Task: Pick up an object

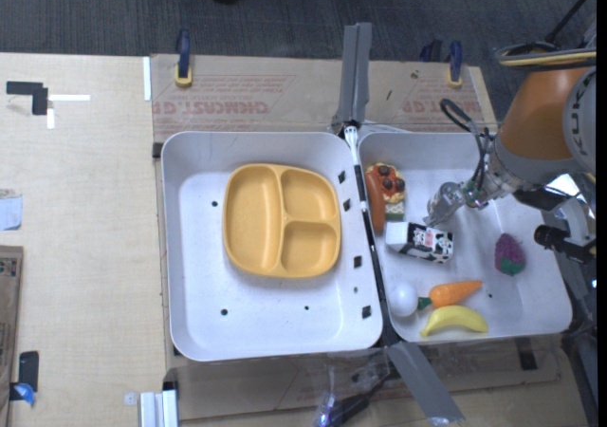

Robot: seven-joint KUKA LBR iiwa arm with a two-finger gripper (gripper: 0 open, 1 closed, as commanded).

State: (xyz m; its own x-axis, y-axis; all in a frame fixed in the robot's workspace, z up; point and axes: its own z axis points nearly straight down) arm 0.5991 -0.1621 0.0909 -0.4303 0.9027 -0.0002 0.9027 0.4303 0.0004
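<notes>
My gripper (444,205) hangs low over the right bin (531,321), just above and to the right of a black-and-white cow-print carton (424,240). Left of the gripper, against the bin's left wall, lies an orange-red toy food piece with dark spots (383,192). A purple bunch of grapes (510,253) sits to the right. Along the front of the bin are a white egg (403,299), an orange carrot (454,292) and a yellow banana (453,322). Nothing shows in the gripper's grasp.
The left bin (194,321) holds a yellow divided plate (282,220). A grey divider bar (356,74) runs between the bins at the back. My arm's orange band (536,117) crosses the right bin's back right corner.
</notes>
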